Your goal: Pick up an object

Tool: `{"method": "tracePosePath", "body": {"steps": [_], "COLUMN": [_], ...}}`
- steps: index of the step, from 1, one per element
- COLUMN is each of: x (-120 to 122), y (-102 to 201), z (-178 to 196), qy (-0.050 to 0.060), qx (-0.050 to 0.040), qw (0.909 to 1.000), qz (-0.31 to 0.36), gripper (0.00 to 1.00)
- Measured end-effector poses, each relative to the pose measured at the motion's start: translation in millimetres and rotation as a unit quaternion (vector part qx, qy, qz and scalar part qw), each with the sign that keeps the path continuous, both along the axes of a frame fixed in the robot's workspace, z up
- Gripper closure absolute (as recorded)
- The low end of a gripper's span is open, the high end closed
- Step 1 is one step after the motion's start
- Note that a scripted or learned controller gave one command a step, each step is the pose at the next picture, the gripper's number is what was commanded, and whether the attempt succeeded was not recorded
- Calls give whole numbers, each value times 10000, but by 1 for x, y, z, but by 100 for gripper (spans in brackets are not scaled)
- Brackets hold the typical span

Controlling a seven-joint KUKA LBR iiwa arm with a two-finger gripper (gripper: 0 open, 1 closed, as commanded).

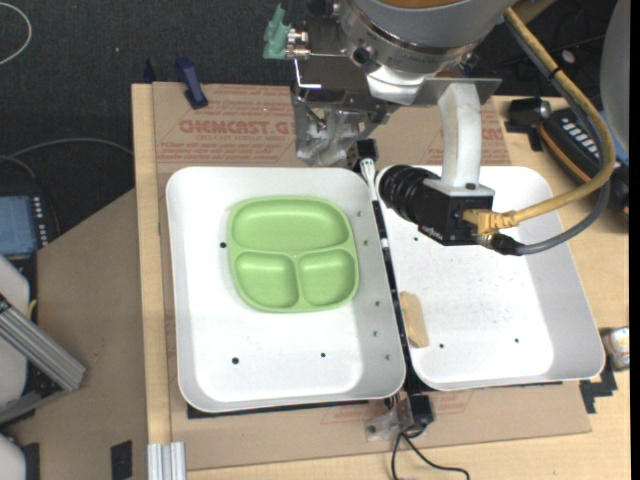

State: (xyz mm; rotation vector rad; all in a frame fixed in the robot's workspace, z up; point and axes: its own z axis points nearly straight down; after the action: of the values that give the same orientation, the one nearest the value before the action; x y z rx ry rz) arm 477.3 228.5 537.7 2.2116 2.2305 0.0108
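A pale green plate with three compartments (pixel 292 253) lies flat in the left white bin (pixel 200 353), toward its back half. My gripper (pixel 335 136) hangs under the grey wrist at the back edge of that bin, behind the plate and apart from it. Nothing shows in its grasp. A small tan wooden piece (pixel 414 321) lies on the seam between the two bins, at the left edge of the right bin (pixel 525 313).
A black cylindrical device (pixel 428 204) on a white bracket juts from the wrist over the right bin's back left, trailing a yellow cable (pixel 560 200). A blue clamp (pixel 190 81) sits on the bench's back left corner. The arm's bulk covers the top centre.
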Motion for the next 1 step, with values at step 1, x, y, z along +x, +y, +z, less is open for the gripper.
{"method": "tracePosePath", "body": {"steps": [1], "x": [2], "y": [-45], "z": [-36], "qy": [53], "qx": [-35], "qw": [10000], "qz": [-65], "gripper": [100]}}
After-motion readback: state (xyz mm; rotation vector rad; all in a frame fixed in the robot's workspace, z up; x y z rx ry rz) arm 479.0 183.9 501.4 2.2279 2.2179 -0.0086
